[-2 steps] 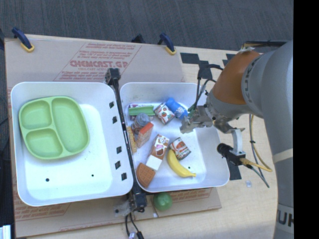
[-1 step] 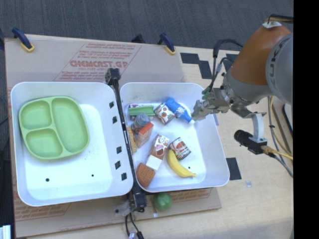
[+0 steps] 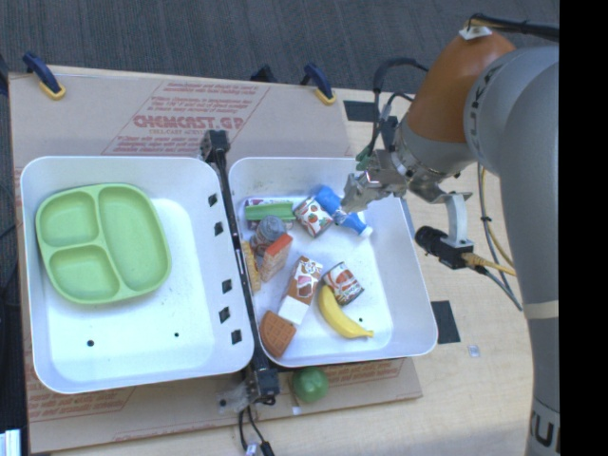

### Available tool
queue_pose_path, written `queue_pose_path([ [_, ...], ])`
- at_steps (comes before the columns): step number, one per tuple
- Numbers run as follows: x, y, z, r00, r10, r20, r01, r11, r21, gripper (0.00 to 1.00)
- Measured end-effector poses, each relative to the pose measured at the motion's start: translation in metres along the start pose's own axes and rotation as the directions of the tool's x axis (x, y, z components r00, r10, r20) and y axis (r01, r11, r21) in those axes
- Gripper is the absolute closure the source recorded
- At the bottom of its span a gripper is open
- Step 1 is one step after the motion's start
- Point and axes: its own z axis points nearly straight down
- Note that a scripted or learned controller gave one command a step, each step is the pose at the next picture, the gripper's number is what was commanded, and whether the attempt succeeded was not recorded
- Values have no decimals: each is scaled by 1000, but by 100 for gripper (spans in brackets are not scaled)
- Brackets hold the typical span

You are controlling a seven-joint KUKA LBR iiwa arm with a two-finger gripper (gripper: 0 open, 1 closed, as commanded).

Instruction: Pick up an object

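Blue bottle lies among clutter in the right bin; the gripper hovers beside it, pincer state unclear.

A jumble of small toy groceries is lying in the right bin. A blue bottle-shaped item is lying tilted near the far right corner, just beside a small red-and-white carton. A green-capped tube is resting flat along the far side. A yellow banana is lying curved near the front, beside a small red can and a red-and-white packet. A brown waffle-like piece is sitting at the front left corner.
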Motion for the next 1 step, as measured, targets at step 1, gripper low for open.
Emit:
queue_pose_path([
  [1,28,19,-1,1000,0,0,0,1000,-2,100],
])
